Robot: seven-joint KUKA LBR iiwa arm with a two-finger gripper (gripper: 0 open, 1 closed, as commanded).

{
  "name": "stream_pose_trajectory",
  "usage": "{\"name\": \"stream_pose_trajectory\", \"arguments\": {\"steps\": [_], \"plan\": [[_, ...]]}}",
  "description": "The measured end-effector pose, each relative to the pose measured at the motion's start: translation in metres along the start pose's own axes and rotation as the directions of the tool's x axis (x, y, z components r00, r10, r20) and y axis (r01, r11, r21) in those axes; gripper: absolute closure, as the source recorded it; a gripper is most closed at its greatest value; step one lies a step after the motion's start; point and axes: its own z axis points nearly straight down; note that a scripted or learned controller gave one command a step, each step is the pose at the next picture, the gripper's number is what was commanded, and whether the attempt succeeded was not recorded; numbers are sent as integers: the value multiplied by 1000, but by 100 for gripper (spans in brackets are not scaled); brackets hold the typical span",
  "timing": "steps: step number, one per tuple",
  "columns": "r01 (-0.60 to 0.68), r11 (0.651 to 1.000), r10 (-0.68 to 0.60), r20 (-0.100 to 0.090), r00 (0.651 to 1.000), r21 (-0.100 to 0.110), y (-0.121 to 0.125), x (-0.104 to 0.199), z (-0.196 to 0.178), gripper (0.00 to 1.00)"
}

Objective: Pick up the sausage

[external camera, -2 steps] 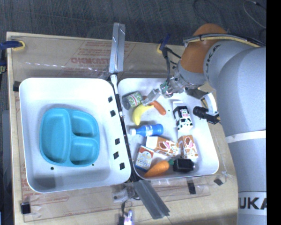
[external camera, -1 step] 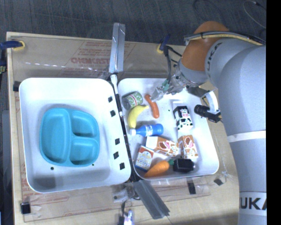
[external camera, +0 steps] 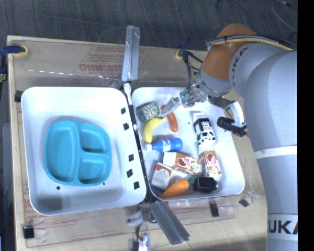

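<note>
In the right-hand white bin (external camera: pixel 235 156), the gripper (external camera: pixel 174 103) hovers just above the small orange-red sausage (external camera: pixel 172 122).

The sausage lies free on the bin floor, right of the yellow banana (external camera: pixel 152 129) and below-right of the green-labelled tin can (external camera: pixel 148 111); whether the metal fingers are spread or closed cannot be told, and nothing shows between them. Below the sausage rests a blue-capped bottle (external camera: pixel 166 145); to its right stands a black-and-white cow-patterned carton (external camera: pixel 204 131). Well left of the sausage, a blue divided plastic tray (external camera: pixel 77 152) sits in the other bin (external camera: pixel 31 192).

i see the sausage (external camera: pixel 172 122) hemmed by banana (external camera: pixel 152 128) and can (external camera: pixel 148 111); its right side lies open.
</note>
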Motion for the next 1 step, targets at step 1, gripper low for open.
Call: {"name": "stream_pose_trajectory", "arguments": {"steps": [1], "plan": [[78,997,-78,-6,997,12,2,23,17,0]]}}
